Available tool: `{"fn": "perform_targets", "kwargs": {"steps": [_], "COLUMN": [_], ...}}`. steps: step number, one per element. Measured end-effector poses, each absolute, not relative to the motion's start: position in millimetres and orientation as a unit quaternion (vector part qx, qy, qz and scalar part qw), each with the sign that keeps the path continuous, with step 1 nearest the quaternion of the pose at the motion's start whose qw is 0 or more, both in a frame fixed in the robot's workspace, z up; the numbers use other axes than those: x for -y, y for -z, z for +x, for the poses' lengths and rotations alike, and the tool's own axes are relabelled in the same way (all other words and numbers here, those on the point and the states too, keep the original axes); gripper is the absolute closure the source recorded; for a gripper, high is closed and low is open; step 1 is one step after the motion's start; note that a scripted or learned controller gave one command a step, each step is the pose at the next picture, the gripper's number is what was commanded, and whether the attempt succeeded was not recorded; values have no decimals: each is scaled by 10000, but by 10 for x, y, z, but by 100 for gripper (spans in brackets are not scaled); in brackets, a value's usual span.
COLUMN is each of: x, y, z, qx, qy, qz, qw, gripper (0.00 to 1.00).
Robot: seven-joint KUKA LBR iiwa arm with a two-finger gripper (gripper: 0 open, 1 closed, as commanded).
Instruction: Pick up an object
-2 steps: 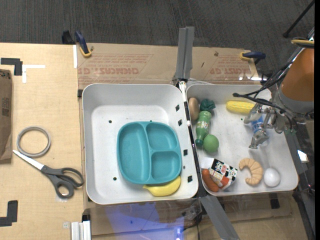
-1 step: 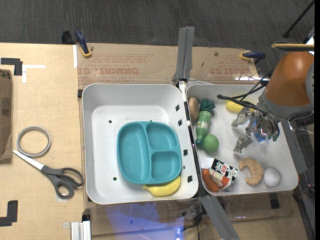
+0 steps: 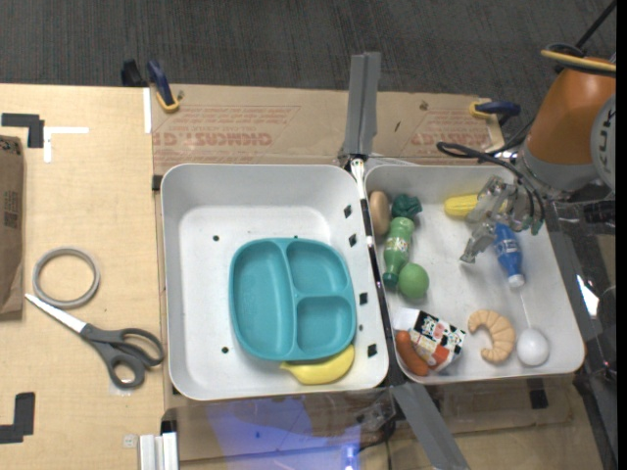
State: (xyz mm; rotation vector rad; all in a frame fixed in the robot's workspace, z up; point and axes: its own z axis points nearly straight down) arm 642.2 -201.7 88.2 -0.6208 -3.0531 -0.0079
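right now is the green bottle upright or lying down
Lying down: the green bottle lies lengthwise on the right bin's floor, near its left wall.

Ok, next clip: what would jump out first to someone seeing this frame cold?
Probably the teal divided plate filling the left bin, a banana peeking out under its near edge. Next, the orange-banded arm reaching from the right, its gripper low over the right bin beside a blue bottle and toy corn.

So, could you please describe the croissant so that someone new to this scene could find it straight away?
Look in the right-hand white bin, at its near edge. The croissant lies there, between a small printed carton on its left and a white ball on its right. It is the only tan, ridged, crescent-shaped item in that bin.
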Motion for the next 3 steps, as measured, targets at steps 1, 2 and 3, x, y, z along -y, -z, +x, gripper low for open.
{"fn": "perform_targets", "kwargs": {"steps": [1,2,3], "x": [2030,1579,1874], "y": [-1013,-2067,-927], "z": [6472,6385,5800], "qx": [9800,9597,9876], "qy": [3,-1,-2], "qz": [-1990,-2810,-1571], "qw": [4,-29,-17], "gripper": [100,100,100]}}
